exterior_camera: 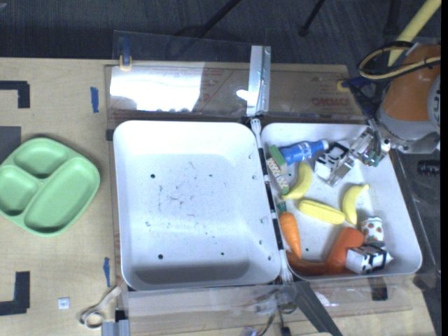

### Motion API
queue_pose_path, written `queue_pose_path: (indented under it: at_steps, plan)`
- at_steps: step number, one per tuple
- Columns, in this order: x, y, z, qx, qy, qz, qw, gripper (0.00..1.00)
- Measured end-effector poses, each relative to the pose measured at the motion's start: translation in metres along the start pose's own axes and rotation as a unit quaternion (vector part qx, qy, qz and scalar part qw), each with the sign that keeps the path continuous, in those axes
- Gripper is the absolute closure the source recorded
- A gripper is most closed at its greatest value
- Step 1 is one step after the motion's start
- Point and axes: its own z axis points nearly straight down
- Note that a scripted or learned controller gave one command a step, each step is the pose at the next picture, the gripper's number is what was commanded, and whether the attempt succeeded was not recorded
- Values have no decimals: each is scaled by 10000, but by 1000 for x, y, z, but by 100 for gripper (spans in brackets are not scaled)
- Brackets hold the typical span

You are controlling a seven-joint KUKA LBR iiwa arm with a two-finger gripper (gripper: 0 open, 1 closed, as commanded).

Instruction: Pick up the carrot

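Note:
The carrot (290,234) lies along the left wall of the right bin (409,238), its orange tip toward the front and its green top toward the back. My gripper (341,168) hangs over the back of that bin, up and to the right of the carrot and well apart from it. It hovers beside a small black-and-white object (326,162). Nothing of the carrot is near it.
Around the carrot lie a blue bottle (301,150), three yellow bananas (322,211), a second orange piece (344,247), a white spotted cube (372,226) and a black-and-white toy (367,259). The left bin (189,201) adjoins. A green divided plate (45,185) sits far left.

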Motion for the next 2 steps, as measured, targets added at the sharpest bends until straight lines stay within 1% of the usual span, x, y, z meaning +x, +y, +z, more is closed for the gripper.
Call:
queue_pose_path:
  at_steps: [1, 2]
  plan:
    - [3, 15, -1, 94, 35, -534, 9985, 0]
    - [14, 27, -2, 97, 36, -1025, 9947, 0]
